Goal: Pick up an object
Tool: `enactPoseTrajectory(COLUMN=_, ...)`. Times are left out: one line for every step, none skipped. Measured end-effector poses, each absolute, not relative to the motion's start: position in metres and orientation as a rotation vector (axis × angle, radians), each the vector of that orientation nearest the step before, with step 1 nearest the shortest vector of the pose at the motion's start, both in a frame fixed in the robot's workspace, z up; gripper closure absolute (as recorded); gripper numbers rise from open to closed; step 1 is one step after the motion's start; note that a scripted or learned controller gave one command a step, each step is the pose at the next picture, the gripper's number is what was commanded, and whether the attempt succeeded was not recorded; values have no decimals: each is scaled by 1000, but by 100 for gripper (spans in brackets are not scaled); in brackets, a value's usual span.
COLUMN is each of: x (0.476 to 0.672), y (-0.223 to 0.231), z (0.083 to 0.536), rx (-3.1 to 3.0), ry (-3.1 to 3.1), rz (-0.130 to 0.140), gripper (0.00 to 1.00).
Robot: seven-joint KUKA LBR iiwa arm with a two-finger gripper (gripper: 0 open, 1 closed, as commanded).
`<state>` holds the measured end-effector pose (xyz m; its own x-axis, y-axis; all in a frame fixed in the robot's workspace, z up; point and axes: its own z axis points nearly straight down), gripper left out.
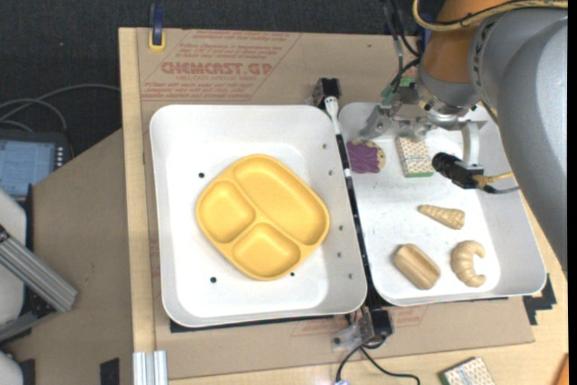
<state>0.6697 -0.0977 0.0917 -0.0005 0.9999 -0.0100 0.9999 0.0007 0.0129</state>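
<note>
Starting at the left of the frame, the left bin carries a yellow divided plate, sitting skewed near its centre and well apart from the arm's tool. Just right of the divider between the bins, in the upper left corner of the right bin, lies a small purple object; it is squat, with no long axis I can make out. Immediately to its right, and a little higher in the frame, hangs the gripper, under the orange band of the arm. Whether it is spread or closed cannot be told from this view, and nothing can be seen gripped in it. Just below and right of the gripper lies a patterned card-like piece, its long axis running roughly up and down the frame.

By my judgement, the purple object and the patterned piece are the nearest candidates, the one to the lower left of the tool, the other almost beneath it.

Farther down the right bin lie a cone-shaped shell, its long axis across the frame with the tip pointing left, a tan cylinder lying on a diagonal, and a croissant-shaped piece at lower right, all well apart from the gripper.
</note>
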Motion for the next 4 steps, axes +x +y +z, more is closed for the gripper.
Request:
enactPoseTrajectory(x=671, y=-152, z=91, rx=2211, ry=2213, rz=16, gripper=0)
enactPoseTrajectory(x=670, y=-97, z=92, rx=2208, ry=2214, rz=5, gripper=0)
enactPoseTrajectory(x=671, y=-163, z=91, rx=2212, ry=2211, rz=14, gripper=0)
enactPoseTrajectory(x=672, y=-164, z=104, rx=2201, ry=2206, rz=10, gripper=100)
